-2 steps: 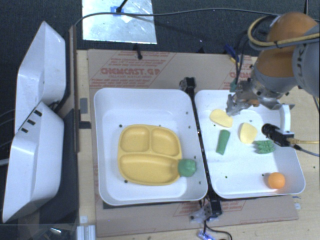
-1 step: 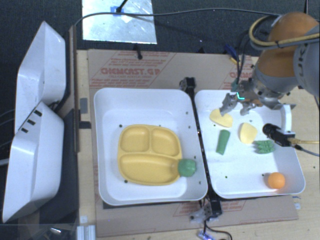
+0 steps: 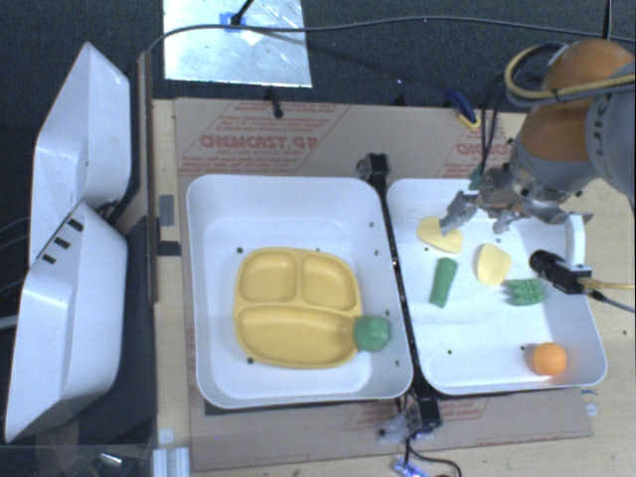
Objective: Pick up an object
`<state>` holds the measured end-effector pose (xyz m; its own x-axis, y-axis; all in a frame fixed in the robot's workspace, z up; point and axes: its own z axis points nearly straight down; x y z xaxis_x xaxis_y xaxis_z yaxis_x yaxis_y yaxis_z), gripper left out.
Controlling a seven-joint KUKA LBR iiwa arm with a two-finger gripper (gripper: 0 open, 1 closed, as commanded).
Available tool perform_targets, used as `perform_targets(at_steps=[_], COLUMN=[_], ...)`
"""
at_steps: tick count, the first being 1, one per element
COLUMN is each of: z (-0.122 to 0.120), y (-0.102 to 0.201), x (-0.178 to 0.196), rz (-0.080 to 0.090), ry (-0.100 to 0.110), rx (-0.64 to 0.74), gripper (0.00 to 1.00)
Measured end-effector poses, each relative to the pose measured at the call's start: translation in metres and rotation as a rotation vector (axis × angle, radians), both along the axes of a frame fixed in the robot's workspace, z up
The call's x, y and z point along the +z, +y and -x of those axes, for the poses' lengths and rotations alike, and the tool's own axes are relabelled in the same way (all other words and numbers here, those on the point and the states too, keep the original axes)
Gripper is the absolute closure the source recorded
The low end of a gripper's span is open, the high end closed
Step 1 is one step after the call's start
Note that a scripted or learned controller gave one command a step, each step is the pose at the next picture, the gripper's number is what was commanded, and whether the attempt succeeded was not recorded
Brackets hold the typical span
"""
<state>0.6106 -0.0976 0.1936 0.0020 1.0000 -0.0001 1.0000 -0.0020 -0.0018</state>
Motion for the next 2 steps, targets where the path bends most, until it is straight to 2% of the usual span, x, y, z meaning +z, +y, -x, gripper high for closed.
perform_targets(at_steps=[1, 2], z=[0.039, -0.010], y=[-0.012, 0.008], x=[-0.097, -0.110], rz=[-0.001, 0.000], ry=[0.006, -0.003], rx=[0.000, 0.005], gripper=[0.00, 0.00])
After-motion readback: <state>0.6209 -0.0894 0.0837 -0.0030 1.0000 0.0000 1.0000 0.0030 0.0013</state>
